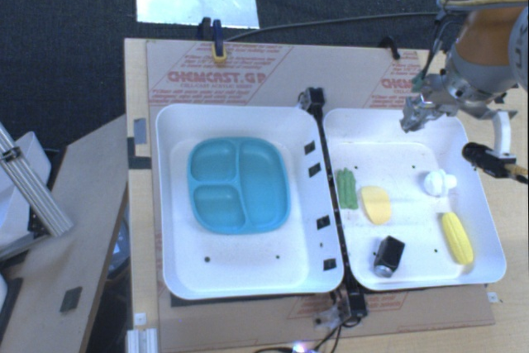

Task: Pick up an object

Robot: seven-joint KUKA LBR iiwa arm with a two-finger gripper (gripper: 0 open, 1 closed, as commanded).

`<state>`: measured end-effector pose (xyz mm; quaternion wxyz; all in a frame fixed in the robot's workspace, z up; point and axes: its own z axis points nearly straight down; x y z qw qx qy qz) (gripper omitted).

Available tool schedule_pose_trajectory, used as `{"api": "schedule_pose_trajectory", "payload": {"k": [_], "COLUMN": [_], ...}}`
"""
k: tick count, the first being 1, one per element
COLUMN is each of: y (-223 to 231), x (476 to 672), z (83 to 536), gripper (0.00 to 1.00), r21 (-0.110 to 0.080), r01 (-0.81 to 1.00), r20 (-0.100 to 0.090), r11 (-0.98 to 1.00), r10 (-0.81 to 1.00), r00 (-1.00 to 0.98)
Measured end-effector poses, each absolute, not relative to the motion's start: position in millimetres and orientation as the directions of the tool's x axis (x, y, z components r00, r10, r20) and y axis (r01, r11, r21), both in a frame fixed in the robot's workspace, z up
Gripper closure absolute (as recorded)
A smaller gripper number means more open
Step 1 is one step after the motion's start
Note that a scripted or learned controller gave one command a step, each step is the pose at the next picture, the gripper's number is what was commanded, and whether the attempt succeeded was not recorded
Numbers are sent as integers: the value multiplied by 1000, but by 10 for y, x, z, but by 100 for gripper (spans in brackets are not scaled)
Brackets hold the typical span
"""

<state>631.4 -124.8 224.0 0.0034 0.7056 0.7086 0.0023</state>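
Claw (413,116) above right bin's (364,125) far rim; finger state cannot be told. Below it: white bottle (438,183), yellow corn cob (457,237), green pea pod (347,188), black can (387,255).

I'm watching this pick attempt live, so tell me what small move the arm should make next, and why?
Probably bring the gripper forward and down toward the small white plastic object. The gripper sits high at the back edge of the right white bin, with nothing seen between its fingers, and that white piece looks like the nearest of the loose items there, with open floor around it.
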Motion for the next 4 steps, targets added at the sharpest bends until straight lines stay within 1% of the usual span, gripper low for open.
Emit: {"api": "schedule_pose_trajectory", "payload": {"k": [1,2,3,4], "y": [-1251,-768,-149,418], "x": [6329,6270,6208,6138], "z": [2760,2787,2750,2555], "gripper": [100,100,100,100], "r21": [7,3,2,1], "r01": [1000,1000,1000,1000], "r20": [-2,1,1,2], "r11": [5,8,10,10], "r10": [1000,1000,1000,1000], "r00": [-5,-8,-10,-10]}}
